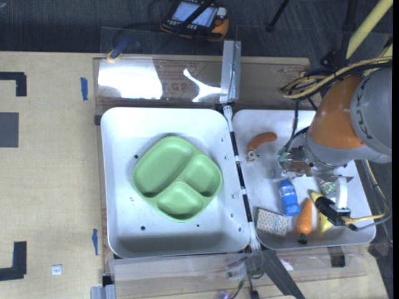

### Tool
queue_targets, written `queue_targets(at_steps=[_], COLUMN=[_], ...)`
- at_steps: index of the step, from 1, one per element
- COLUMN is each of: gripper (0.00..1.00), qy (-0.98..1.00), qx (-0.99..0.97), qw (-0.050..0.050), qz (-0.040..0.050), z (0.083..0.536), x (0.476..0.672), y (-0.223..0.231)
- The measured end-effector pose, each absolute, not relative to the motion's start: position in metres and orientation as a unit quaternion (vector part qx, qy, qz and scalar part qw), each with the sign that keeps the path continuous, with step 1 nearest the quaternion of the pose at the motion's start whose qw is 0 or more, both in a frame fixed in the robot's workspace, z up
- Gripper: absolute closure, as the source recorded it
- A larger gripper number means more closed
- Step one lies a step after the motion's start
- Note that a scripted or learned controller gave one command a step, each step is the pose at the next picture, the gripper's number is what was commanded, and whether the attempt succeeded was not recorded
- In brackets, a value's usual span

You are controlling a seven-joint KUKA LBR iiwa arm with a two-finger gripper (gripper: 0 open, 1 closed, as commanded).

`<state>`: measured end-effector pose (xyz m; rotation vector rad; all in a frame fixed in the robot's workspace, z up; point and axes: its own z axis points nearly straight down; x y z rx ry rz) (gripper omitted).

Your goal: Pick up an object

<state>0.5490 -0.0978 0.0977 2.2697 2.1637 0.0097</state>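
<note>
Hovering: the gripper [298, 162] is seen above the right bin [262, 124]; its opening cannot be told.
Nearest object: a blue bottle [288, 197] lies just at 6 o'clock of it.
Handling: judged light, stiff, slick; best taken across its middle.
Further out: carrot [304, 218] at 5 o'clock, sausage [261, 140] at 10 o'clock.
Arm: reached in from 3 o'clock, wrist bent down.
Left bin: a green tray [177, 177] is held.

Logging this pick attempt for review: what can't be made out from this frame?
- Hand, camera view: the wrist's orange band covers it; grip state unreadable.
- Item by the carrot: yellow and black shapes overlap, identity unclear.
- Small object below the sausage: too small to identify.
</note>
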Motion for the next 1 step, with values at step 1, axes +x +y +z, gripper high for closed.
queue_targets(at_steps=[1], gripper=[1.0], qy=[0.707], qx=[0.707], qw=[0.0], qz=[0.0001], z=[0.1847], x=[0.6054], y=[-0.0791])
